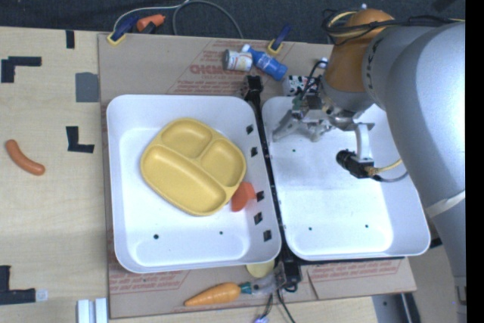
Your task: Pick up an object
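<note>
**Nothing in hand yet: the pickable pieces sit in the left bin, the gripper over the right**

Your candidates are in the left bin (pixel 125 238): a yellow divided plate (pixel 193 165) lying flat near its middle, and a small orange-red piece (pixel 242 197) touching the plate's lower right edge, close to the divider between the bins. Neither is between any fingers.

The gripper (pixel 302 125) hangs over the upper left part of the right bin (pixel 355 231), just across the divider from the plate. Its metal fingers look spread apart, with bare white bin floor beneath them, though the angle makes this a reading, not a certainty.

By my judgement you are at the approach step, before any grasp. The next move calls for crossing the divider to the left and coming down on a target; the small piece looks easier to pinch than the broad, flat plate.

Off the bins, a carrot (pixel 214 294) lies below, a sausage (pixel 24 157) far left, and a blue and white bottle (pixel 257 61) above.
</note>
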